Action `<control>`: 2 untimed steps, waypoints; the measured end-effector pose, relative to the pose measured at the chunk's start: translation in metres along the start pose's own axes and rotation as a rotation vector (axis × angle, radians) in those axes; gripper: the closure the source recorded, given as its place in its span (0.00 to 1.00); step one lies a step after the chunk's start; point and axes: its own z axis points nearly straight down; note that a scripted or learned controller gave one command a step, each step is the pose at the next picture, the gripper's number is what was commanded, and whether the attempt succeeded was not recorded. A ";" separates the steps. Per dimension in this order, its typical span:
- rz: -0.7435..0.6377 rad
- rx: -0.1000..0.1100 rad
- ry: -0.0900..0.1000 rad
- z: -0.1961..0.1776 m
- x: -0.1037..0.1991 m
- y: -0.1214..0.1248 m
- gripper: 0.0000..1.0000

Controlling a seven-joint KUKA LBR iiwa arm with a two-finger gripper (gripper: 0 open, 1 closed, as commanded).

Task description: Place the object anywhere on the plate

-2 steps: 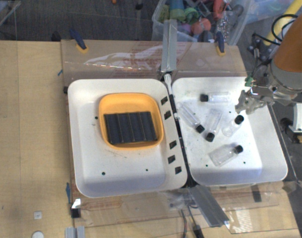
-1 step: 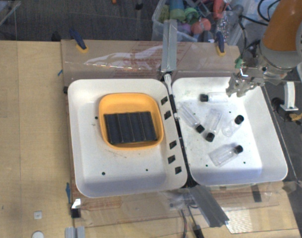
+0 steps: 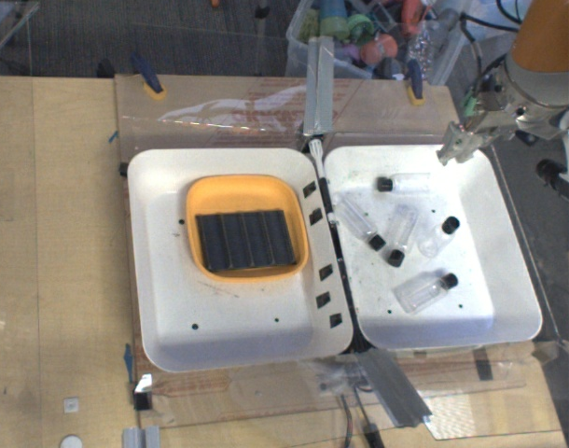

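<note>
Clear vials: several black-capped vials lie scattered in the right bin, below and left of the end effector.
End effector: above the right bin's far corner, nothing visibly held; opening cannot be told.
Plate: orange, in the left bin, carrying a dark ribbed block.

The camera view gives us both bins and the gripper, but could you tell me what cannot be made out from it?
- Gripper, camera view: small and blurred above the right bin's far corner; finger state unreadable.
- Arm: cut off by the top and right edges.
- Clear vials in the right bin: transparent against white, so outlines and exact count are uncertain; black caps show.
- Yellow plate: its centre is covered by a dark ribbed block.
</note>
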 end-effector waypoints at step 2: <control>-0.231 -0.002 -0.001 -0.164 -0.073 -0.008 1.00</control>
